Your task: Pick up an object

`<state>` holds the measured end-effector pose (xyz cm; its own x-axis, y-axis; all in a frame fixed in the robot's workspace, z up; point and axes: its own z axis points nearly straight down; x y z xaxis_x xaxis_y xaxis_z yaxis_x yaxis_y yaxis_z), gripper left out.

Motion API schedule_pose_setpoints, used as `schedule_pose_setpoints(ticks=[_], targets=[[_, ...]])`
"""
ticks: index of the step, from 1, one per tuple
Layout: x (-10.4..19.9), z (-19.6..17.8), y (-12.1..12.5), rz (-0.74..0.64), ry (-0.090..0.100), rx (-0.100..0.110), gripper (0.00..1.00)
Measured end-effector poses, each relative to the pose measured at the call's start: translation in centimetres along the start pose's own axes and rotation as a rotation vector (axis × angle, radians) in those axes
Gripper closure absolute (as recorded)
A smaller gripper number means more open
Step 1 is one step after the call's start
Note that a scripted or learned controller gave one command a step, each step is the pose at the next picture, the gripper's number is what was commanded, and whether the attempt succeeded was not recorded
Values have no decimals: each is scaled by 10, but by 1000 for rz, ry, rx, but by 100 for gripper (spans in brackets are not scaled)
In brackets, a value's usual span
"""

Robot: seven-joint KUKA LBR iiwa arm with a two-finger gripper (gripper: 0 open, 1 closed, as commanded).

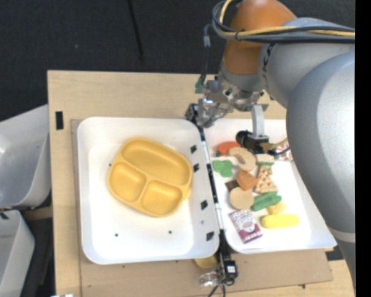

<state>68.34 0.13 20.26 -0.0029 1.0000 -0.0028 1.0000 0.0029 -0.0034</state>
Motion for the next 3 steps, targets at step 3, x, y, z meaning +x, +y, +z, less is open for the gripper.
schedule_pose_setpoints(ticks=[3], targets=[[-7,7,-47,5,0,6,100]])
